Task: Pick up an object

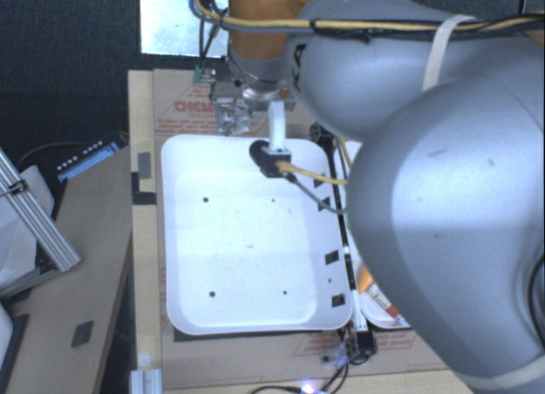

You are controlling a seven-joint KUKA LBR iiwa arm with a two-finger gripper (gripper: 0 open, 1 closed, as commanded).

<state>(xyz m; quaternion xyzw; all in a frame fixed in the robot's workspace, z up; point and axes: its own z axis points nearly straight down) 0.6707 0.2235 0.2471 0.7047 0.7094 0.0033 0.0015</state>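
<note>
Orange-and-white object (pixel 375 294) in the right bin, mostly arm-hidden.

Arm (pixel 426 171) blocks most of the right bin (pixel 353 150); just a sliver of its rim shows near the tabletop's (pixel 140 239) right side. An orange-and-white object (pixel 379 299) pokes out under the arm near the front-right corner, mostly covered, can't tell what it is. End effector (pixel 232 116) sits at the far edge of the left bin (pixel 247 239), small and blurred; finger state unreadable, nothing discernible between them. Arm's upper links are cut off by the top and right picture edges. Red print on the cardboard (pixel 183 105) at the far edge is partly hidden, illegible. Tabletop's front edge is cut off at the bottom.
</note>
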